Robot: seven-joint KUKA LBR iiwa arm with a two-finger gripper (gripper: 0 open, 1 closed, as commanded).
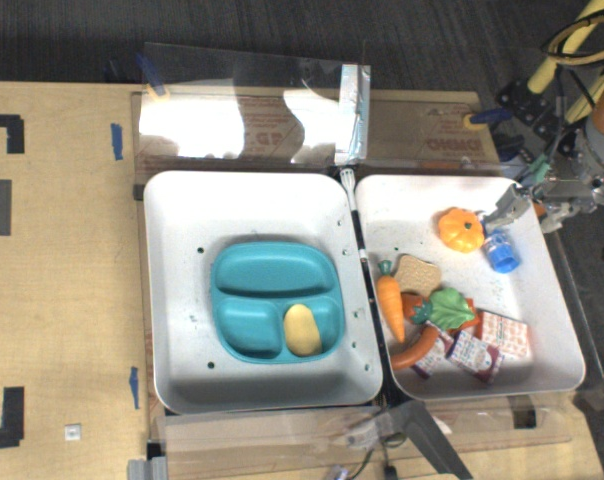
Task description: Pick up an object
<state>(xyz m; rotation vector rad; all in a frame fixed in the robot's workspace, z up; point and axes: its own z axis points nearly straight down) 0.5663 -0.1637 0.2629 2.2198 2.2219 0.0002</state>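
Observation:
My gripper (510, 208) reaches in over the right bin's (562, 368) far right corner, just above a small blue cup (502, 254). An orange toy pumpkin (461, 229) lies just left of the gripper. Nearer the front lie a carrot (390, 306), a slice of bread (418, 273), a green leafy toy (448, 308), a red sausage (414, 349) and red-and-white packets (490, 345). I cannot make out whether the gripper touches the blue cup.
The left bin (172, 268) holds a teal divided plate (272, 278) with a yellow potato-like toy (302, 329) in its front right compartment. A clear plastic wall (252, 118) stands behind the left bin. Cables (557, 63) hang at the far right.

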